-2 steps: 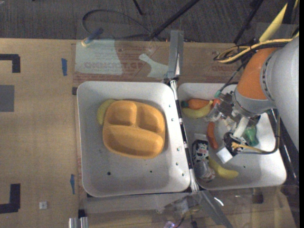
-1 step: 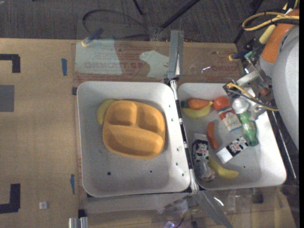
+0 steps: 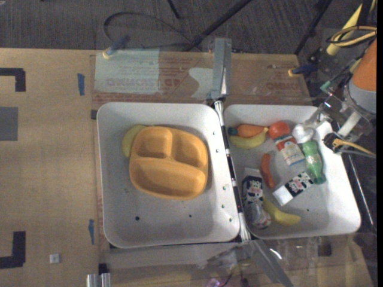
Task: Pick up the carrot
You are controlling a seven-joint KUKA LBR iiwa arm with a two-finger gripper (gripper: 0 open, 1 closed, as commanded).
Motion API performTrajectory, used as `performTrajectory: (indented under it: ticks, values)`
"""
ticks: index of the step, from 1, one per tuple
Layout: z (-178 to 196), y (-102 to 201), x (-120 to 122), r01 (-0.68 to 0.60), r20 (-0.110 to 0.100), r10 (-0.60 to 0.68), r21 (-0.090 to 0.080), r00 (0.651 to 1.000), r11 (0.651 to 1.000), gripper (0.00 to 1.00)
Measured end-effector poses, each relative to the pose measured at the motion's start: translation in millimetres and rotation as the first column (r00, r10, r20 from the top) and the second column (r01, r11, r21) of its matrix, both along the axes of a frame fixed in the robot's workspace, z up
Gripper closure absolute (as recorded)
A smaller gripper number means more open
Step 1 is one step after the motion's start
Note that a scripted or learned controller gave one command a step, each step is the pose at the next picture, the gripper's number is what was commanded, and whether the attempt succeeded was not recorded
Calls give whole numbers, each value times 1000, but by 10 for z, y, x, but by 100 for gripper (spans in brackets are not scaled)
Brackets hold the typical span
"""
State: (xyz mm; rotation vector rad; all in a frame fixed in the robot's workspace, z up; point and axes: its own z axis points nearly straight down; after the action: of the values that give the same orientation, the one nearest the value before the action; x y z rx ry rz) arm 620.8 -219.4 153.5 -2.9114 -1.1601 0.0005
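Front items: a banana (image 3: 282,214) and a grey packet (image 3: 257,213) lie nearest the camera in the right bin (image 3: 344,211).
Carrot: the carrot (image 3: 251,130) lies at that bin's far left corner, touching a second banana (image 3: 249,141) just in front of it.
Handling: probably light, stiff plastic, smooth and apt to roll; a hold across its thick middle looks safest.
Gripper: the gripper (image 3: 335,127) hangs at the bin's far right edge, well apart from the carrot; how far it gapes cannot be told.
Left bin: the left bin (image 3: 114,220) holds an orange divided plate (image 3: 169,161).
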Motion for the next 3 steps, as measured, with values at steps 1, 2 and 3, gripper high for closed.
performTrajectory:
  ticks: [1,2,3]
  values:
    - [34,87,-578,-130,1,130,-5,991,991,0]
    - [-130,64,-830,-258,38,259,-23,965,966,0]
    - [-190,171,307,187,3,-186,-7,982,982,0]
